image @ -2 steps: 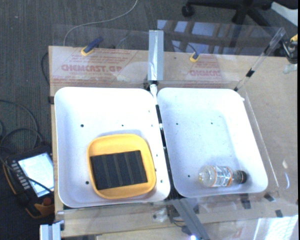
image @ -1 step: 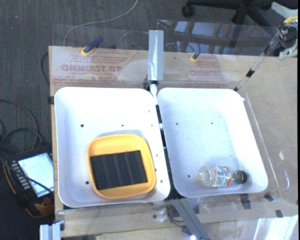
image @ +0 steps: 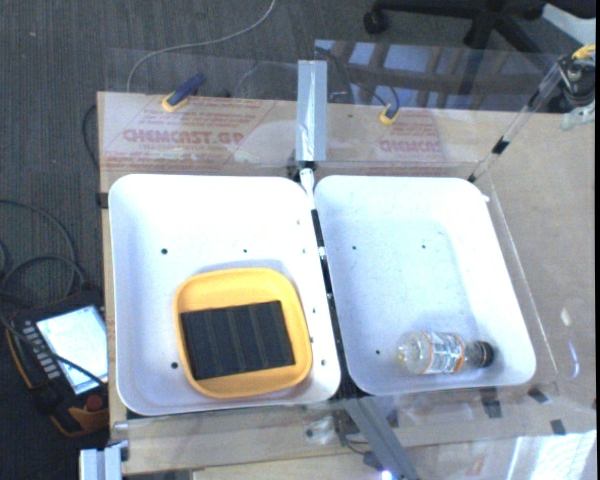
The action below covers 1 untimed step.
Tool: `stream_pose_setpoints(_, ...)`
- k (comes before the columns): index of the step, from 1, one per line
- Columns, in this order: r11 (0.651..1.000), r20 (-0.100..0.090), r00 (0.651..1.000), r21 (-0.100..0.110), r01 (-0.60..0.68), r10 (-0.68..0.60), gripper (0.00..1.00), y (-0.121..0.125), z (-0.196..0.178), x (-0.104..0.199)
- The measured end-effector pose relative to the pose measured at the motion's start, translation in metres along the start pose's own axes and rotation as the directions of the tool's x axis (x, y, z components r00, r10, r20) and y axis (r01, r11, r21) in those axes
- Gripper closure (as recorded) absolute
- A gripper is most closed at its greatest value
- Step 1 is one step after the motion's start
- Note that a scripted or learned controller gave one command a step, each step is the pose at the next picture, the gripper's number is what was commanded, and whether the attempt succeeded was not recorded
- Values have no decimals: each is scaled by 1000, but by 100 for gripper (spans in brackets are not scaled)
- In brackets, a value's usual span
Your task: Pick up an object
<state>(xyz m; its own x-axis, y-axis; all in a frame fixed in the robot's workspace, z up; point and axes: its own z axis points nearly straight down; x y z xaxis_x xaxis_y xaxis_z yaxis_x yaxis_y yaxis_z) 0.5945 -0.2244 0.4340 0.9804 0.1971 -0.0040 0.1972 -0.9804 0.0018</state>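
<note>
Two white bins on the desk, one object in each

We see the left bin (image: 140,218) holding a yellow tray with a dark ribbed insert (image: 242,333) toward the lower middle of the frame, lying flat near the bin's front wall. In the right bin (image: 420,218), a clear plastic bottle with a dark cap (image: 443,353) lies on its side at the lower right, cap pointing right.

A yellow tray (image: 242,333) with a black ribbed inset, a clear dark-capped bottle (image: 443,353), 2 white bins (image: 230,203)
</note>
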Motion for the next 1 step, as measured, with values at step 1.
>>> stream_pose_setpoints(1, 1000, 4, 1000, -2, 1, -1, 100, -1, -9, 1)
